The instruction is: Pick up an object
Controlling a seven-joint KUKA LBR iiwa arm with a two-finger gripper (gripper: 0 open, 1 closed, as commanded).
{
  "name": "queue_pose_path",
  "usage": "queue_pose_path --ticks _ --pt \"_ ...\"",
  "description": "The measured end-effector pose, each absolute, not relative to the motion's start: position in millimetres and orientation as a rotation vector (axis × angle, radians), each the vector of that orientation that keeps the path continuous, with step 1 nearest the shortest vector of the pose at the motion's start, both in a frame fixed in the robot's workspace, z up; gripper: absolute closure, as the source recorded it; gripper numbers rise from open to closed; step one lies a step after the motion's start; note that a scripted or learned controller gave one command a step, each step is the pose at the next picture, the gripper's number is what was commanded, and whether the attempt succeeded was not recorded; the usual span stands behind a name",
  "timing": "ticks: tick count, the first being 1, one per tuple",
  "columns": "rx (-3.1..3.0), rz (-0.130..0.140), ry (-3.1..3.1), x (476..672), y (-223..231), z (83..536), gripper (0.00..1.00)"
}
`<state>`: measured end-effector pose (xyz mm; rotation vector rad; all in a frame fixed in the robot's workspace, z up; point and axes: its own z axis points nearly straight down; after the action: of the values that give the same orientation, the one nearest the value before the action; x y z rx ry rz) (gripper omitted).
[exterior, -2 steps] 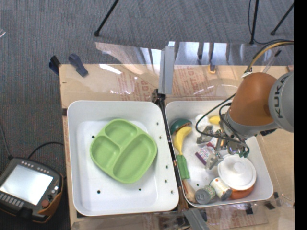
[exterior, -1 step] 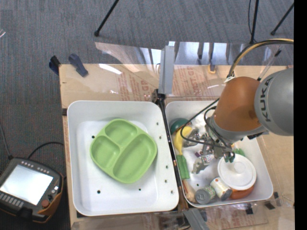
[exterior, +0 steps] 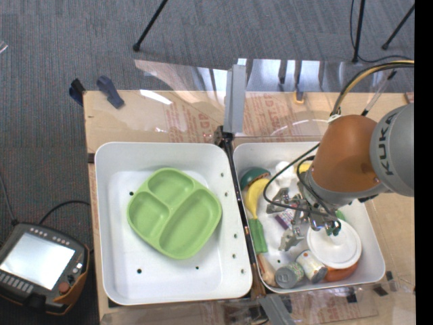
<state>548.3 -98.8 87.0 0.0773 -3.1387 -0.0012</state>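
Note:
My gripper [exterior: 287,221] hangs low inside the right bin [exterior: 376,252], below the orange wrist band [exterior: 345,158]. Its fingers stand open, spread over a small purple item [exterior: 287,217] among the clutter, and nothing looks clamped between them. Left of the gripper lie a yellow banana [exterior: 254,196] and a dark green round object [exterior: 253,177]. To its lower right sits a white-lidded orange bowl [exterior: 335,248]. A small can [exterior: 291,275] and a pale cylinder [exterior: 313,265] lie at the bin's front. A green and orange stick [exterior: 259,239] rests along the left wall.
The left bin [exterior: 108,249] holds a light green divided plate [exterior: 174,212]. A grey post [exterior: 234,100] stands behind the wall between the bins. A control pendant [exterior: 40,266] lies on the floor at lower left.

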Motion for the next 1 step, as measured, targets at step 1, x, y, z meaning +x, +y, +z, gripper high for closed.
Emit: queue_pose_path --ticks 1 --pt "0.086 -0.003 -3.14 549.7 -95.9 96.9 1.0"
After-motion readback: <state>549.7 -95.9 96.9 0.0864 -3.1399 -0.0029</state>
